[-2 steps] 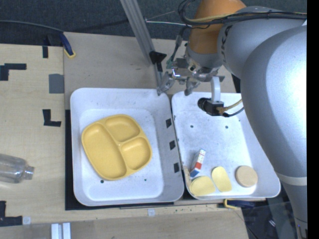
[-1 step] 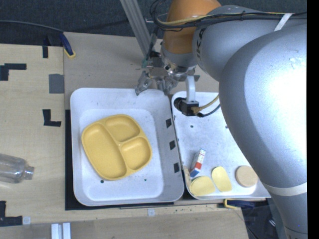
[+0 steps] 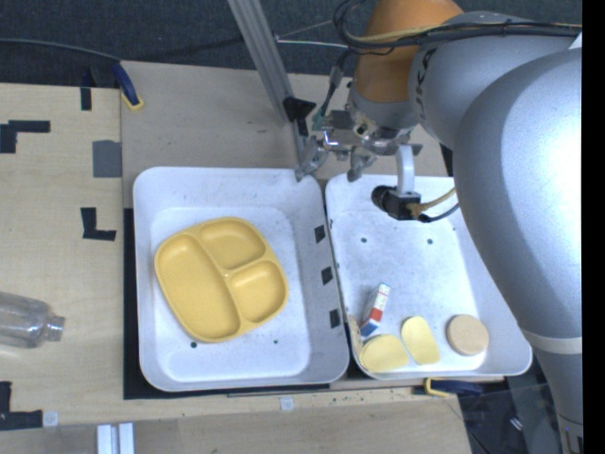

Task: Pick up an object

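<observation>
My gripper (image 3: 333, 165) hangs over the far end of the ridge between the two bins, its two fingers spread apart with nothing between them. In the right bin (image 3: 430, 253), near the front edge, lie a small red, white and blue tube (image 3: 375, 310), two yellow pieces (image 3: 383, 353) (image 3: 420, 339) and a tan round disc (image 3: 467, 335). A yellow divided plate (image 3: 220, 277) lies in the left bin (image 3: 170, 187). All of these lie well in front of the gripper.
The big grey arm covers the right side of the view and part of the right bin. A slanted metal rail (image 3: 260, 45) rises behind the bins. A clear plastic bottle (image 3: 24, 320) lies on the bench at far left.
</observation>
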You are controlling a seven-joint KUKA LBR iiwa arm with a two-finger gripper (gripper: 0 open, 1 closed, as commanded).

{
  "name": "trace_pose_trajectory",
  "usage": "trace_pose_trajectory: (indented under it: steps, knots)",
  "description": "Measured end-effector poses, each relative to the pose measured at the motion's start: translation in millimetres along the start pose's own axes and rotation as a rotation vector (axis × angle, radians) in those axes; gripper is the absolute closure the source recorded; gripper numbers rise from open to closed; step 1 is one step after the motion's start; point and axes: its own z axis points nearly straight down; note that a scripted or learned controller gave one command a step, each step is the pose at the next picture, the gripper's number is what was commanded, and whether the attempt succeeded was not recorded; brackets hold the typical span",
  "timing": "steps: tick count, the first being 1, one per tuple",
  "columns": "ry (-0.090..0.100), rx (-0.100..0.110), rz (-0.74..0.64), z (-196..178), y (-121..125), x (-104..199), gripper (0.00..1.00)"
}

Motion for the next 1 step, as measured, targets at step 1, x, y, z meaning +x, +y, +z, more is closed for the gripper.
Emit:
trace_pose_trajectory:
  steps: [1]
  knots:
    - [0.005,0.001,-0.012,-0.2,-34.4,82.7,0.0]
